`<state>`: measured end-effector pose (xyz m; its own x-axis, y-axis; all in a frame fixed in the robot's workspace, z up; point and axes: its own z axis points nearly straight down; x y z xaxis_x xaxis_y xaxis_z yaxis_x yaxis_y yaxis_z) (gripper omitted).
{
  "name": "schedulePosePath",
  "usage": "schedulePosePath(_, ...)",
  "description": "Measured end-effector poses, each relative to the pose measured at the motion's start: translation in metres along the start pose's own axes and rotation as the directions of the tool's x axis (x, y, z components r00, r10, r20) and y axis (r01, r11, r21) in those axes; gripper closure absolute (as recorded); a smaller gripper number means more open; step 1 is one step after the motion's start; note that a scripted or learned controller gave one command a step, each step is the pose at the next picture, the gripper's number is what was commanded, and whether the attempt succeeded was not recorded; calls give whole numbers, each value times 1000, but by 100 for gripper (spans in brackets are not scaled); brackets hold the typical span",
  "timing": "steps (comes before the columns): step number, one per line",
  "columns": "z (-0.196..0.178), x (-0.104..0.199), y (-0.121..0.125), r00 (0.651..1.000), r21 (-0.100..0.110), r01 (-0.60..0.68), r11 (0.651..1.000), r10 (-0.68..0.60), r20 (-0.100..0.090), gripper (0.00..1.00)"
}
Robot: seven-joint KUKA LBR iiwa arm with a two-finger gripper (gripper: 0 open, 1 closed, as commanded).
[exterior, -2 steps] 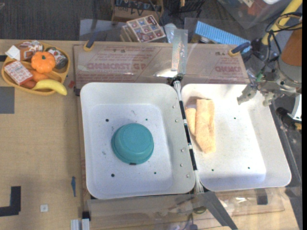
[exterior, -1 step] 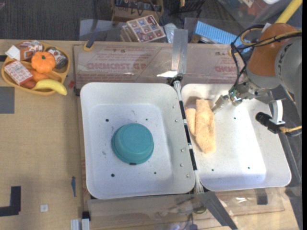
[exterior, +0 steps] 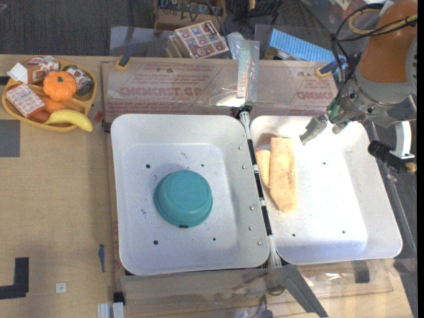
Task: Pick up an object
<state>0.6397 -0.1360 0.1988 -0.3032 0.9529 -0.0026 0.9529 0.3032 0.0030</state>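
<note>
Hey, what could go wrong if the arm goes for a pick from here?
1. The bread lies against the right bin's left wall, so one finger might hit the wall rather than slide beside it.
2. The gripper sits past the bread's top end, and a straight drop could miss it.
3. The bowl lies upside down, offering little to pinch.

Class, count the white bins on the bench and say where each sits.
2: the left bin holds a teal bowl; the right bin holds a tan sponge.

Wooden bench (exterior: 53, 211), dark floor (exterior: 59, 12) behind
</note>
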Motion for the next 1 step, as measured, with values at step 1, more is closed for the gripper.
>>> schedulePosePath(1,99,34,-26,993,-10,118,993,-118,5,0)
